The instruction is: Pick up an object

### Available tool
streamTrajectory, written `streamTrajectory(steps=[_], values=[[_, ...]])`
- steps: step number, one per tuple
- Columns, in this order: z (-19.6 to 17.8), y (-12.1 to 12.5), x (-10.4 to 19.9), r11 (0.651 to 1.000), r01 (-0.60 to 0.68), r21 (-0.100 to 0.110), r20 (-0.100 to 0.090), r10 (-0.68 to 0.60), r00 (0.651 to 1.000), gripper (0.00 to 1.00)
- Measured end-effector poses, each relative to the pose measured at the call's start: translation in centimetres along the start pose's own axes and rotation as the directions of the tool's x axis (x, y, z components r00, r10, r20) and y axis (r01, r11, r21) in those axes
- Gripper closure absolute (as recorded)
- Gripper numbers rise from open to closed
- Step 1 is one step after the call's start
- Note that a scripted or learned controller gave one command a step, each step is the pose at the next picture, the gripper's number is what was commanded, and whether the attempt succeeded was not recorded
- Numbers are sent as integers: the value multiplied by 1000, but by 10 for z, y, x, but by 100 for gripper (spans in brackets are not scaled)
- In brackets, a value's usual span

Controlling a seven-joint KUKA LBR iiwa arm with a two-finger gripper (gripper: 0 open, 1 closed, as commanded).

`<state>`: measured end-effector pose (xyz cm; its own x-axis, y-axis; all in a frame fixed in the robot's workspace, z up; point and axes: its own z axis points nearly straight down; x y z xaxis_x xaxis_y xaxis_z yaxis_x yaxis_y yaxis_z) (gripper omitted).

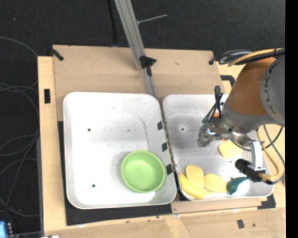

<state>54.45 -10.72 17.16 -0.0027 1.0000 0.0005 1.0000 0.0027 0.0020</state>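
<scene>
Reaching in from the right, arm (253,90) bends down over right bin (184,114), end effector (205,137) low nr yellow block (228,149); grip state can't tell

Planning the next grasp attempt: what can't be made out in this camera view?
Gripper: small and blurred in the camera view; whether it holds anything is unreadable.
Yellow block: partly hidden under the arm.
Teal object: too small to identify.
Right bin: right side covered by the arm.
</scene>
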Motion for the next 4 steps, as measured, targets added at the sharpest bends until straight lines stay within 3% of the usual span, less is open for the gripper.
streamTrajectory(steps=[2, 4], values=[[-109, 3, -6, 1000, 1, 0, 1, -1, 1000, 100], [-102, -7, 96, 1000, 2, 1, 2, -2, 1000, 100]])
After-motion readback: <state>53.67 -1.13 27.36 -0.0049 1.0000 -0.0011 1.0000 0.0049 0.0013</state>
